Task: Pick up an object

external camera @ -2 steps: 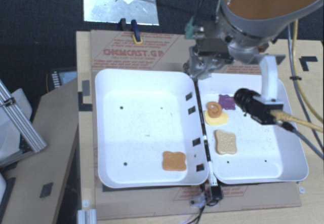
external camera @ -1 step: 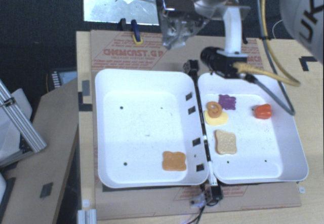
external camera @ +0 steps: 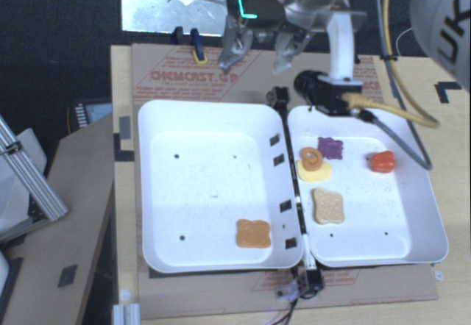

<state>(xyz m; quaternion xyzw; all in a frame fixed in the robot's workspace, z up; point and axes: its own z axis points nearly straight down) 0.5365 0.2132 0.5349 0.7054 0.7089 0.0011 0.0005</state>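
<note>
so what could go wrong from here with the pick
1. The hand hangs open above the bench behind both bins, over no object, so a straight descent would likely close on nothing.
2. The purple toy piece, the orange ring-shaped toy and the pale yellow flat piece crowd together by the right bin's inner wall; a grasp there may nudge neighbours or hit the wall.
3. The flat tan toast-shaped piece lies low, so fingers might slide off.

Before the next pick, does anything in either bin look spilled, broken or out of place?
Nothing stands out. The right bin holds four toy foods lying apart or just touching; the left bin holds one orange piece near its front right corner. The gripper hangs open above the bins' far edge, holding nothing.
</note>
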